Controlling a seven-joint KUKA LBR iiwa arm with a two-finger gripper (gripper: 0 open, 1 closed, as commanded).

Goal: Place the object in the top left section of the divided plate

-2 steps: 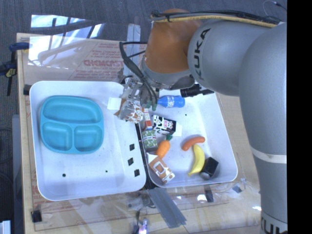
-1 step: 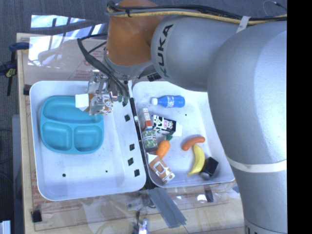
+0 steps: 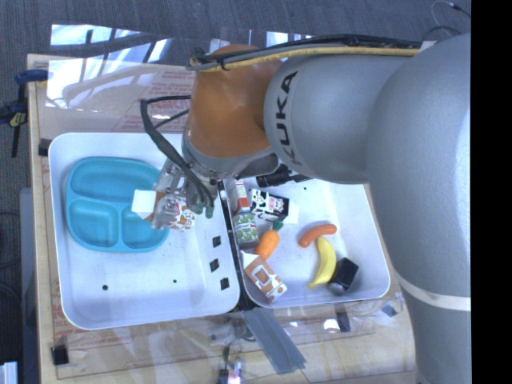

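A banana point(image 3: 323, 262), a carrot point(image 3: 268, 243) and a sausage-shaped piece point(image 3: 317, 232) are seen in the right bin point(image 3: 364, 214), with a black block point(image 3: 345, 275) just beside the banana. The blue divided plate point(image 3: 112, 204) is seen in the left bin point(image 3: 120, 294). The pincer point(image 3: 178, 208) is positioned at the plate's right edge, clenched on a small patterned object point(image 3: 178, 217). A white piece point(image 3: 144, 202) is seen on the plate just beside it.
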